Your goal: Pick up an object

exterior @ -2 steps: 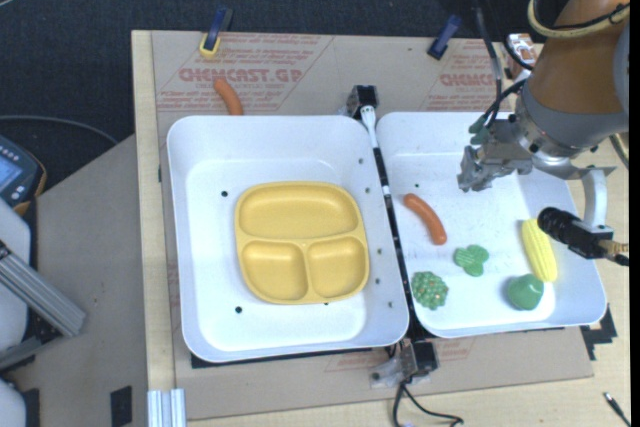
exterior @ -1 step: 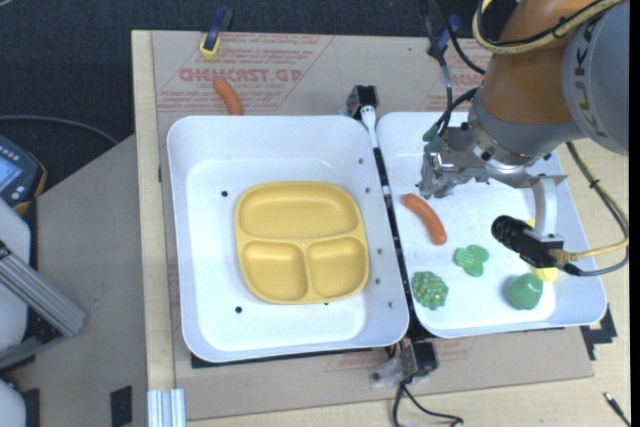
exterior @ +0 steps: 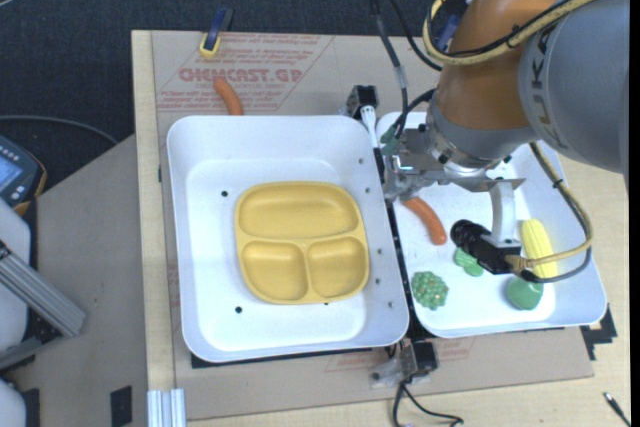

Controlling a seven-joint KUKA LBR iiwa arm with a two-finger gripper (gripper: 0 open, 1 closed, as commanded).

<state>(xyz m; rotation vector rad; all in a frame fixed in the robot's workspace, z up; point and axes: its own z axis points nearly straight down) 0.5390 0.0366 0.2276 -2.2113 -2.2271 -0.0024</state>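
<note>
Cardboard sheeting covers the desk. On its far left part, outside the bins, lie a small blue-and-yellow clip-like piece and a stray orange sausage-shaped toy. The left shallow white plastic bin holds a yellow three-compartment plastic tray, lying flat near its middle.

Over the far left part of the right shallow white plastic bin hangs the gripper, just beside the wall shared by the two bins; whether it is wide or narrow cannot be told under the grey arm's orange band. Just near of it lies an orange toy sausage, slanted. Nearer still sits a bumpy green round toy vegetable. To the right come a small green piece, a yellow toy corn cob and a smooth green rounded toy, the last two close together.
</note>
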